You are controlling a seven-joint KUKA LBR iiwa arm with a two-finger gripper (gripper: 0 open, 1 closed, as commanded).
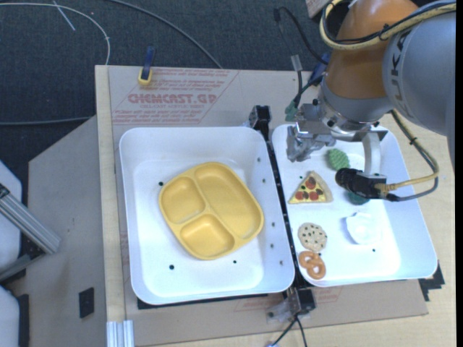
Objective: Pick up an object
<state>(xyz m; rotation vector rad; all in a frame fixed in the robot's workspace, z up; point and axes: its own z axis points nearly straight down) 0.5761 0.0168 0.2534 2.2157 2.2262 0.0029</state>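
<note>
My gripper [304, 149] hangs over the far left part of the right bin [405, 255], open with nothing between its fingers. Just in front of it lies a toy pizza slice [311, 189], flat on the bin floor. A green leafy piece [338, 157] lies to the gripper's right. Nearer the front are a chocolate-chip cookie [312, 236] and a pretzel [314, 265]. A white object [360, 228] rests toward the bin's middle, with a small teal piece [359, 199] behind it.
The left bin [137, 165] holds a yellow divided plate [210, 208]. A black divider edge [271, 157] runs between the two bins. The arm's grey and orange body [369, 42] looms over the right bin's far side.
</note>
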